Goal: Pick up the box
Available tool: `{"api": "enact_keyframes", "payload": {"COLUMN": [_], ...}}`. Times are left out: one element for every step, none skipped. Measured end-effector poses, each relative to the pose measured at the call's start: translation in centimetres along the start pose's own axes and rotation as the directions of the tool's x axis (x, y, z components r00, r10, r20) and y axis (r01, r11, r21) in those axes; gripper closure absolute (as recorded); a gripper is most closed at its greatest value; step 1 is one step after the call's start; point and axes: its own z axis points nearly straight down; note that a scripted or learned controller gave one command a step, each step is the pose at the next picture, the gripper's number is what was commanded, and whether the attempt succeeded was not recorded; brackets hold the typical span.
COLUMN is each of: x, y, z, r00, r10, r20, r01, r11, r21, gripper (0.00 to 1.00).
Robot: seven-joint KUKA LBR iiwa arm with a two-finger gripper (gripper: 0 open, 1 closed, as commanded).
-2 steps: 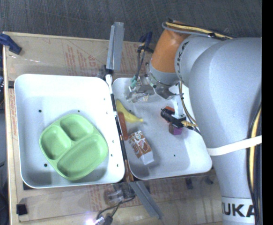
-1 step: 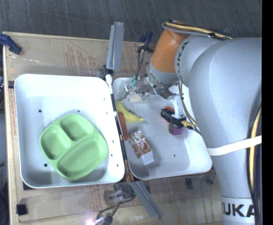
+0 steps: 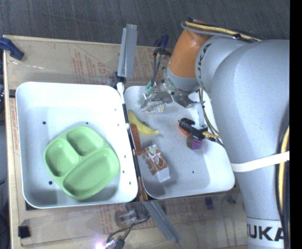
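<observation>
L→R. Left bin (image 3: pixel 26 139) holds a green divided plate (image 3: pixel 81 162), well left of the banana (image 3: pixel 143 126). No writing on it.

Thin red-brown item (image 3: pixel 135 138) lies along the right bin's (image 3: pixel 213 175) left wall, just below-left of the banana.

The box (image 3: pixel 156 162) lies flat and skewed, just below-right of the banana and near that wall. It has brown/red print w/ white ends. Too small to read, no brand legible.

The claw (image 3: pixel 156 101) sits just above-right of the banana at the bin's far corner. Can't tell if it's open or closed, and nothing is visibly gripped.

Risks, imo:
- The banana lies btwn claw and box, so a low pass could knock it into the box.
- The box is close to the wall and the red-brown item, so the claw may clip either or grab the wrong thing.
- If the skew isn't matched, the box may get shoved, not pinched.

Small purple item (image 3: pixel 195 143) lies right of the banana and shouldn't interfere.

The arm (image 3: pixel 244 102) reads "KUKA" (image 3: pixel 264 234) near its base. Faint red print on the table (image 3: pixel 62 61) is unreadable.
</observation>
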Motion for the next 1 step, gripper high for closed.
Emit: {"api": "enact_keyframes", "payload": {"x": [-4.4], "y": [-0.7], "z": [-8.73], "r00": [0.956], "r10": [-0.292], "r20": [-0.003], "r01": [0.292], "r11": [0.956], "r21": [0.002], "gripper": [1.0]}}
